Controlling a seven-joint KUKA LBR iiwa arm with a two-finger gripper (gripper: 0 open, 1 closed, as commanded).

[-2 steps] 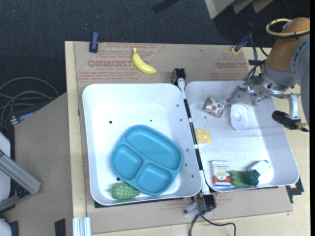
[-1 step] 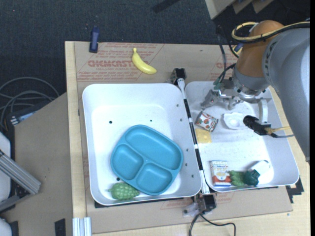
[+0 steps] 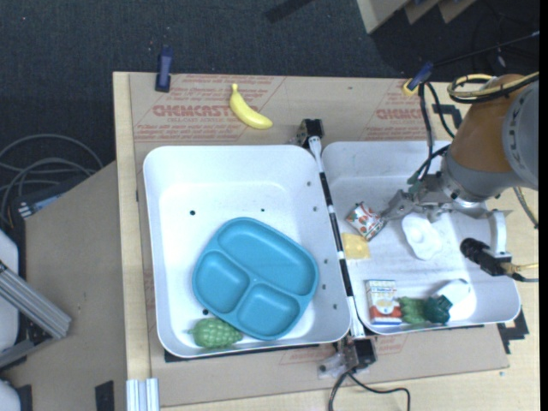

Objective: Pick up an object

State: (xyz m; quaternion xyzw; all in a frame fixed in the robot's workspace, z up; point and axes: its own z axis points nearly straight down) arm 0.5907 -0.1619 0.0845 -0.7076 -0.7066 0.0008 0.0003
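My gripper [image 3: 404, 204] hangs low over the upper middle of the right bin [image 3: 377, 157], under the grey arm with its orange band [image 3: 484, 127]. Just to its lower left lies a small red-and-white packet [image 3: 365, 221], close to the gripper's tip; I cannot see whether they touch. A yellow piece [image 3: 355, 247] lies below the packet by the divider. A white lumpy object [image 3: 424, 238] sits right under the wrist. Along the bin's near edge are a red-and-white carton [image 3: 383, 303], a green item [image 3: 414, 310] and a teal item [image 3: 440, 308].
The left bin [image 3: 171, 187] holds a blue divided plate [image 3: 254, 276] and a green bumpy ball [image 3: 215, 333] at its near left corner. A yellow banana [image 3: 248, 110] lies on the bench behind the bins. Cables trail at the right edge.
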